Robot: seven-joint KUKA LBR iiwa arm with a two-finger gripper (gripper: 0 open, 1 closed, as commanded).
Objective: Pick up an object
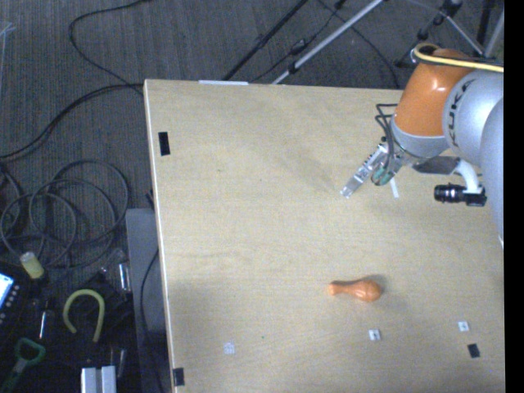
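A small orange pear-shaped object (356, 289) lies on its side on the bare tan bench (246, 219), toward the near right part of the top, narrow end pointing left. Nothing touches it. The claw (360, 178) hangs well apart from it, farther back over the bench, angled down and to the left from the arm (458, 113) with its orange band. Whether the claw is released or clenched I cannot tell. Cables (65, 195) lie on the floor left of the bench.
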